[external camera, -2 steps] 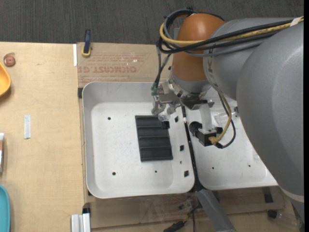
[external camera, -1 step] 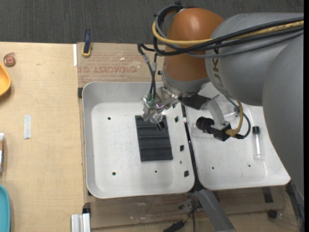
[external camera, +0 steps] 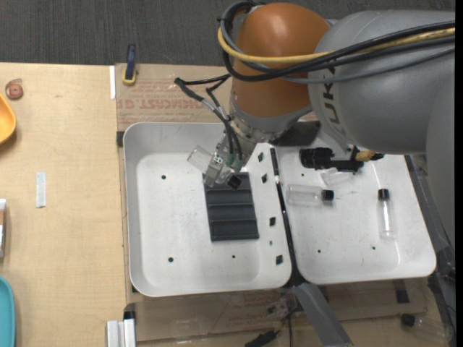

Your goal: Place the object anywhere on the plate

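The block (external camera: 233, 212) lies flat in the left bin (external camera: 155, 266), right of the bin's middle and near the wall shared with the right bin (external camera: 347, 262). It is a black rectangular slab, matt, with broad ribs running across its width. Its long axis runs from the far side of the bin to the near side, leaning slightly so the near end sits a little further right.

The grey arm (external camera: 376, 71) reaches in from the right, and its jaws hang at the block's far end, over or against that edge (which of the two is hard to say). I cannot tell whether they are spread or pressed together. Something small and clear shows just left of them, too blurred to name.

In the right bin lie two clear tubes with black caps. One tube (external camera: 302, 193) lies crosswise near the shared wall, and the other tube (external camera: 387, 219) lies lengthwise, well apart from it.

On the wooden tabletop (external camera: 65, 230), an orange dish (external camera: 4, 121) shows at the left edge.
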Action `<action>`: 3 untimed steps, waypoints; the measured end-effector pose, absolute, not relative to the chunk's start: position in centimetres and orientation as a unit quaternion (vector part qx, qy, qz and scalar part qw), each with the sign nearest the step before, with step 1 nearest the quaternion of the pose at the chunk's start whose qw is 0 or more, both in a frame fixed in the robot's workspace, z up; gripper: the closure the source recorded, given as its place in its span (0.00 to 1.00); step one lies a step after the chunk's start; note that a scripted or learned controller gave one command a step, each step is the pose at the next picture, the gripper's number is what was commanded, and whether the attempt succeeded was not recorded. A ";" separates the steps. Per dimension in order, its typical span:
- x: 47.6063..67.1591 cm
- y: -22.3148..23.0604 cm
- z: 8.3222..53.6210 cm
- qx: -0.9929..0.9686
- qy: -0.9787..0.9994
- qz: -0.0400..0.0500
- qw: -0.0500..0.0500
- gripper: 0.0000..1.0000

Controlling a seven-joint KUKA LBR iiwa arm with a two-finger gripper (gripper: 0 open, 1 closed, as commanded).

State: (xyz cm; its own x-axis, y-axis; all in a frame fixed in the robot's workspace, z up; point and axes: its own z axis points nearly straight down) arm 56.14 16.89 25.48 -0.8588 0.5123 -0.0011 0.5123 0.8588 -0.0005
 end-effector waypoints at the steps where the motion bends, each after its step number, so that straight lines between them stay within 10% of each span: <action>1: 54.8 22.4 29.8 0.327 0.945 -0.001 0.001 1.00; 2: 54.4 22.0 23.9 0.270 0.963 -0.001 -0.001 1.00; 3: 54.4 21.9 23.9 0.270 0.963 -0.001 -0.001 0.00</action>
